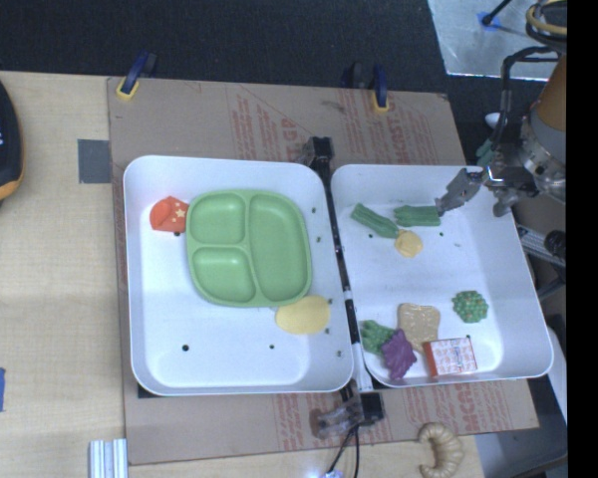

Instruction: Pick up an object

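Cardboard-covered bench, two white bins. My gripper [478, 192] hovers with fingers spread and empty at two o'clock in the right bin [513, 267]. I judge approach stage: next, descend onto the green piece [417, 216] just beside it.

Even, fairly bright overhead light falls across the bench. The two white bins [229, 366] are the brightest areas and look slightly washed out, with a soft grey shadow along the left bin's left inner wall. The green tray [249, 247] shows a mild sheen and casts a faint shadow on its near side. The far background is dark, apart from one pale glaring patch [478, 23] at far right. The picture is low in resolution and soft throughout; small objects lack fine detail. The arm [533, 147] at right looks blurred.
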Action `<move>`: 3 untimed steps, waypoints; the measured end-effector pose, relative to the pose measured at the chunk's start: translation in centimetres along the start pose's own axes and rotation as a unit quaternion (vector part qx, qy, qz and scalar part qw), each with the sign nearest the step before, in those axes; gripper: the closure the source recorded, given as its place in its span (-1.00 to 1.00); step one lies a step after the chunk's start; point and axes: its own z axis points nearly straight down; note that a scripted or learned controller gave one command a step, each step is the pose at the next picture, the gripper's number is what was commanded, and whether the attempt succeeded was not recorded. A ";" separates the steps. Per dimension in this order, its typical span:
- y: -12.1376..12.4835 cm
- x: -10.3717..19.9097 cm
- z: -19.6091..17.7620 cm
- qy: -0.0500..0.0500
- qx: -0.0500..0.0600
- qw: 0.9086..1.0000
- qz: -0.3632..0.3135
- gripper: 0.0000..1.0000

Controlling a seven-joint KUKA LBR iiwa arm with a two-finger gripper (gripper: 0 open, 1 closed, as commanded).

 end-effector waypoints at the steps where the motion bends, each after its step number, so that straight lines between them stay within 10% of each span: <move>1: -2.7 -6.1 16.6 0.001 0.004 1.000 0.002 -1.00; 2: -8.4 -5.9 15.9 0.001 0.003 1.000 0.001 -1.00; 3: -8.1 -6.0 14.8 0.000 0.001 1.000 -0.001 1.00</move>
